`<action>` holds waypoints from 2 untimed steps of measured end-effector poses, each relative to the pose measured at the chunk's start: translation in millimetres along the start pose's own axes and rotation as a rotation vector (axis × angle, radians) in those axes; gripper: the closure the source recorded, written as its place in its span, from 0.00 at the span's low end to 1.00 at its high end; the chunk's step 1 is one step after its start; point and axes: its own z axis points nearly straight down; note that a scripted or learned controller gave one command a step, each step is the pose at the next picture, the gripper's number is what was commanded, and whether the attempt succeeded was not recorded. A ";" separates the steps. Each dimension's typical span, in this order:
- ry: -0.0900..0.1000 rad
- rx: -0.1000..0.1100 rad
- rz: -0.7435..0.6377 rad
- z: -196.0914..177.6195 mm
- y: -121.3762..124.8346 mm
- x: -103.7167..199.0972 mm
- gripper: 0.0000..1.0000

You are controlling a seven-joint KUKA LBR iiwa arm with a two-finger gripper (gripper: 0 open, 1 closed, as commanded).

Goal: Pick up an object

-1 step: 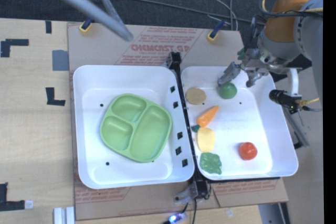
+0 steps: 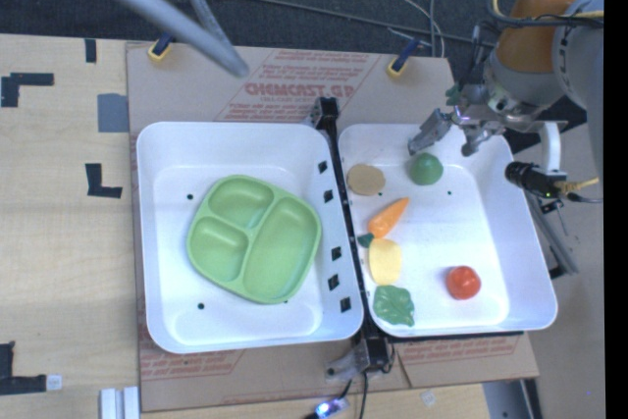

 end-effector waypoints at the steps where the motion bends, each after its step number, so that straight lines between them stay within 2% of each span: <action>1: -0.001 0.004 0.000 44.1 -3.8 -1.3 0.00; 2: -0.001 0.003 0.000 88.2 -8.4 -0.3 0.00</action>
